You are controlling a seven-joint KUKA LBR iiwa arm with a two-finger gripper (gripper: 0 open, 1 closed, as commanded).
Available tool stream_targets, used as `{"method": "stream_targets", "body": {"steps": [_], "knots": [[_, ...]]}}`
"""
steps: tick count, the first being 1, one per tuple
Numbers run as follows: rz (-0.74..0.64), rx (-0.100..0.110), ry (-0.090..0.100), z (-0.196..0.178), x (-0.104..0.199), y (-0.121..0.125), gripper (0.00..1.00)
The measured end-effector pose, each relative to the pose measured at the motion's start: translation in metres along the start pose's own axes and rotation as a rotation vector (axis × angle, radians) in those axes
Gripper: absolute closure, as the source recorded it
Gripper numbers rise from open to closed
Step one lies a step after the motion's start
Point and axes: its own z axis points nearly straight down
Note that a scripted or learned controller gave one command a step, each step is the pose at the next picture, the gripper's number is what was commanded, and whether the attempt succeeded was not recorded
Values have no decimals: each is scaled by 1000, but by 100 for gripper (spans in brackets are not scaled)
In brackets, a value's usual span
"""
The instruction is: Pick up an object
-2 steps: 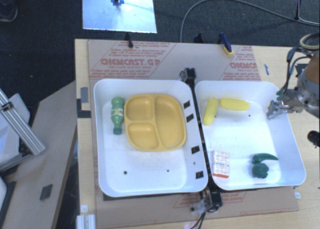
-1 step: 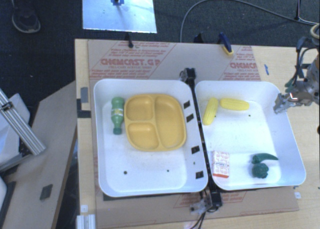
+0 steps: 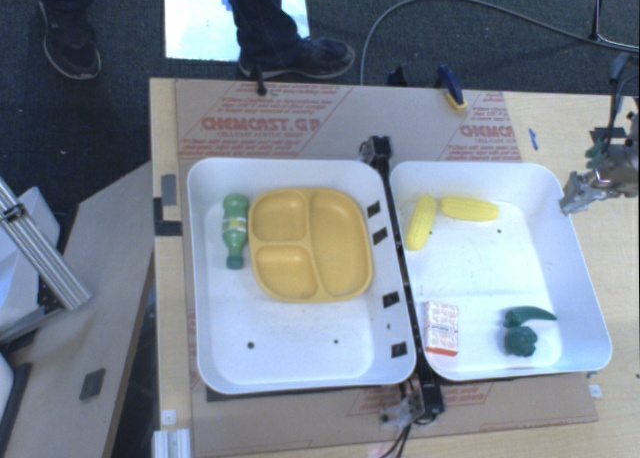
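The end effector [image 3: 585,189] hangs over the right white plastic bin's [image 3: 578,246] far right rim; its state cannot be told. Two yellow corn cobs [image 3: 445,214] lie well left.

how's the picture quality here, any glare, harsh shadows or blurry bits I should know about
Camera view: lighting is even and soft, with faint shadows under the yellow plate and the corn pieces. A bright, washed-out patch glares on the dark floor at the top. The white bins look bright but keep their detail. The claw at the right edge is slightly soft.
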Motion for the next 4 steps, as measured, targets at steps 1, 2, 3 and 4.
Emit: {"method": "stream_targets", "body": {"steps": [1,2,3,4], "knots": [[-3,4,3,-3,51,-3,100],[-4,4,3,-1,111,-3,100],[-3,4,3,4,160,7,100],[-3,6,3,25,208,4,100]]}}
